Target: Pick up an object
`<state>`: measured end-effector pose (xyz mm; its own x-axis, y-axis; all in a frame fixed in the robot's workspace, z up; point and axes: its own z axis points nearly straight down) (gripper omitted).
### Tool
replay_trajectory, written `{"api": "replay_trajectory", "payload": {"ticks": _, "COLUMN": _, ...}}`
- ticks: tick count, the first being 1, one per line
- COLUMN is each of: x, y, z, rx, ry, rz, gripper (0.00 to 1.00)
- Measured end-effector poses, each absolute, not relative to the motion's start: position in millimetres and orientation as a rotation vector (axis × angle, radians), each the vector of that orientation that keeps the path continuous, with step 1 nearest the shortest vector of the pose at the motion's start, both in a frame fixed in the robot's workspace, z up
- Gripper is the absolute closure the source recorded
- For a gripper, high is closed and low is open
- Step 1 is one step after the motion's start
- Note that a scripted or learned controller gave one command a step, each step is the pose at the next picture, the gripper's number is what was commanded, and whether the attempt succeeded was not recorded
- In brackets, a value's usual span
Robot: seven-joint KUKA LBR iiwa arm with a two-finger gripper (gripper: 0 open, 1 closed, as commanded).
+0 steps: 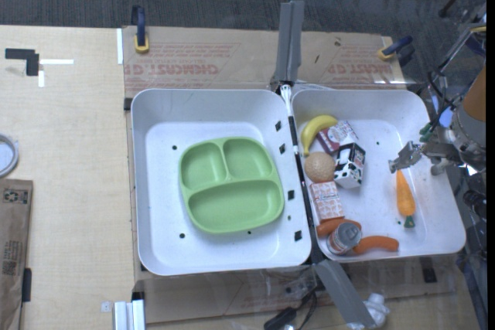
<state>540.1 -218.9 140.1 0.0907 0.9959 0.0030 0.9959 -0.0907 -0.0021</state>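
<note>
Orange carrot [405, 195] lies near the right bin [387, 101] edge, bare floor around it. Hand [407, 158] just above it; can't tell its state.

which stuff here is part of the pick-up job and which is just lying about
Job:
gripper
carrot under it
banana
cow-print carton
brown ball
red-and-white box
can
sausage
right bin

Lying about:
green divided plate in the left bin
clamps
tape roll

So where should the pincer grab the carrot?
Probably the carrot's orange middle, coming straight down from above. It lies flat and alone on the right bin's floor, long way toward the camera, so the pincer should close across its narrow sides.
</note>
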Motion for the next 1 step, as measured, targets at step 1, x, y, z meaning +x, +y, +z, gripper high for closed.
{"api": "replay_trajectory", "payload": {"ticks": 1, "x": 502.5, "y": -208.8, "z": 88.4, "rx": -2.112, "ry": -2.312, "rz": -0.003, "gripper": 0.0}}
